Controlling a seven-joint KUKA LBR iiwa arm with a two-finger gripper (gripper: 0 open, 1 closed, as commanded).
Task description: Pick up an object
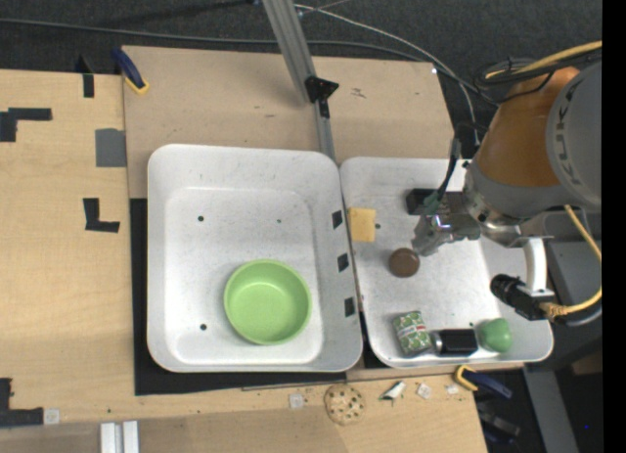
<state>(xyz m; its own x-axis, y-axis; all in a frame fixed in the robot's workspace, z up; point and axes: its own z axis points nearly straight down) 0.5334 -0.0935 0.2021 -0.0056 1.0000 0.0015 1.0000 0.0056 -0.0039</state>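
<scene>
The end effector (pixel 427 238) hovers just above the brown ball (pixel 404 263); I cannot tell its state. This looks like the approach, and next it likely must descend squarely over it.

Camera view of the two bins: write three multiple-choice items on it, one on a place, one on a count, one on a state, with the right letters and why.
1. Where does the green bowl lie?
A. In the left bin
B. In the right bin
C. On the bench outside both bins

2. How many things lie in the left bin?
A. One
B. Three
C. Five

3. How does the brown ball stand to the gripper?
A. Lifted high above the bin
B. Resting on the right bin's floor just below-left of the gripper
C. Lying inside the green bowl

Answers: 1 A, the bowl sits near that bin's lower middle. 2 A, the bowl alone lies there. 3 B, the ball rests on the white floor beside the gripper's tip.
</scene>
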